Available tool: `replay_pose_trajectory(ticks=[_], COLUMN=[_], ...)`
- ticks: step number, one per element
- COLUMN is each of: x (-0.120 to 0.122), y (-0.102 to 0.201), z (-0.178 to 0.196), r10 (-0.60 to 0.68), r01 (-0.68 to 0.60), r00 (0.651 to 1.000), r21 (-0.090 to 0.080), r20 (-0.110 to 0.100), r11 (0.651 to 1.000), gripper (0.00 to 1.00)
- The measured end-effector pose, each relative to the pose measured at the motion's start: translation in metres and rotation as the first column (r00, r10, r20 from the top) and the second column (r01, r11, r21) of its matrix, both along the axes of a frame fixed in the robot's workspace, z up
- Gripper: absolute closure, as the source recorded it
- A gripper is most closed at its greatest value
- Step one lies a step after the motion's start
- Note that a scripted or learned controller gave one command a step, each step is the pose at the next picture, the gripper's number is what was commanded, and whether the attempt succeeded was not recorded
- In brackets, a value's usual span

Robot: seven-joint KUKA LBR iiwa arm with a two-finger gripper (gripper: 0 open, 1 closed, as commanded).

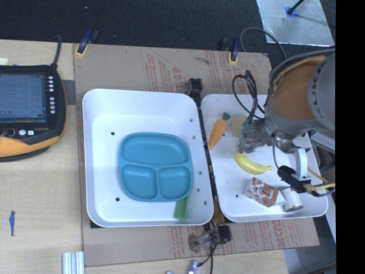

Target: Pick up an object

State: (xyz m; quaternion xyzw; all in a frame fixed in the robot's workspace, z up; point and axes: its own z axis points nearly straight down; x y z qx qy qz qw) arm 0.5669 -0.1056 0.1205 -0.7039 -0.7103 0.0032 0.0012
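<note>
Right bin (pixel 228 210), contents: one orange carrot (pixel 217 132) with green top, lying tilted along the left wall; one yellow banana (pixel 251 164), curved, lying flat near the middle; one small brown-and-white carton (pixel 261 192), lying on its side toward the front; one small white cylinder (pixel 292 200) just right of the carton, near the front right corner.

Two white bins (pixel 91 153); one blue divided plate (pixel 155 165), one green stick (pixel 181 208), one carrot (pixel 217 131), one banana (pixel 251 163), one small carton (pixel 261 192).
</note>
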Motion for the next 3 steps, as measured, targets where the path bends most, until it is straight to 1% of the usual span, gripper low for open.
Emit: replay_pose_trajectory(ticks=[1,2,3], x=[0.0,-0.01,-0.009], y=[0.0,-0.001,-0.002], z=[0.0,-0.029,-0.019], r10=[0.001,-0.004,-0.001], r01=[-0.001,0.004,0.001], r00=[1.0,1.0,1.0], r21=[-0.001,0.002,0.0], r20=[0.0,0.001,0.0], r11=[1.0,1.0,1.0], gripper=[0.0,0.0,1.0])
